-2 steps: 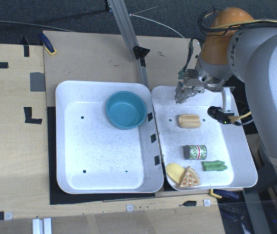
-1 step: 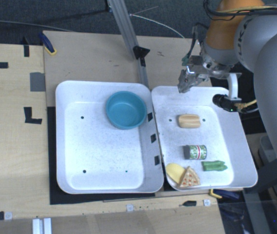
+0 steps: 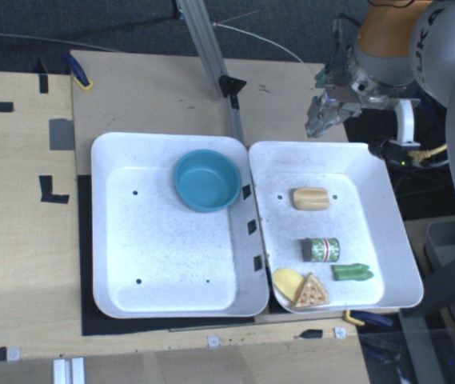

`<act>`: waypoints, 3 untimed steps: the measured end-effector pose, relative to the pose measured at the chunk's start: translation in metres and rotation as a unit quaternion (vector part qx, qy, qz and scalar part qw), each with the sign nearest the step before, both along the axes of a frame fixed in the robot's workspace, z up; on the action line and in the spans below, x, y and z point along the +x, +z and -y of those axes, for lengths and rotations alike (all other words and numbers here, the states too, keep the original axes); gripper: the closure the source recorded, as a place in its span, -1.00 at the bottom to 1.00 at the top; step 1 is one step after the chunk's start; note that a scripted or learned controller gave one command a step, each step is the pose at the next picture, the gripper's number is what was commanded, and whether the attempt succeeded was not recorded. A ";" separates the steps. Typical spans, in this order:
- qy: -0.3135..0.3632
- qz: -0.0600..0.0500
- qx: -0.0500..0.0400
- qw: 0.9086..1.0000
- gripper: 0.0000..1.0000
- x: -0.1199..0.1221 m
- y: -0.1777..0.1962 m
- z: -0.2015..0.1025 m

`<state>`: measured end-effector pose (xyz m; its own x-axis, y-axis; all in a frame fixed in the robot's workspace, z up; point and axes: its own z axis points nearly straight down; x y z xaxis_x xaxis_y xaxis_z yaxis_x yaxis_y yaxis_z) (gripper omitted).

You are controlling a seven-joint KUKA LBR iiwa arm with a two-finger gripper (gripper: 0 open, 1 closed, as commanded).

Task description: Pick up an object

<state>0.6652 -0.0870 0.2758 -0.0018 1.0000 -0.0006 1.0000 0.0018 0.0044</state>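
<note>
Arm: the grey KUKA arm (image 3: 443, 38) comes in from the right, its orange band (image 3: 407, 6) at the top right of the view.
Gripper: the gripper (image 3: 321, 125) hangs above the bench, just past the far edge of the right bin, its tip pointing down and left.
Gripper state: nothing is between the fingertips; whether they are parted or closed cannot be told from this slant.
Bins: 2 shallow white bins sit side by side, the left bin (image 3: 123, 238) and the right bin (image 3: 375, 206) touching along their inner edges.
Left bin contents: 1 blue bowl (image 3: 207, 181) sits upright at the far right corner.
Right bin contents: 5 small objects, all well apart from the gripper.
Bread roll: the tan bread roll (image 3: 311, 198) lies toward the far middle of the right bin.
Can: the green and red can (image 3: 321, 250) lies on its side, nearer than the roll.
Green vegetable: the green vegetable (image 3: 352, 272) lies just right of and nearer than the can.
Yellow piece: the yellow piece (image 3: 286, 281) lies at the near left corner.
Pizza slice: the pizza slice (image 3: 313, 292) touches the yellow piece on its right.
Bench: the wooden bench (image 3: 19, 230) bears black tape marks on the left.
</note>
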 end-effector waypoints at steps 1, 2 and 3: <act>0.002 -0.003 0.001 1.000 1.00 -0.013 0.002 -0.051; 0.003 -0.003 0.001 1.000 1.00 -0.030 -0.006 -0.111; 0.002 -0.004 0.001 1.000 1.00 -0.044 -0.011 -0.157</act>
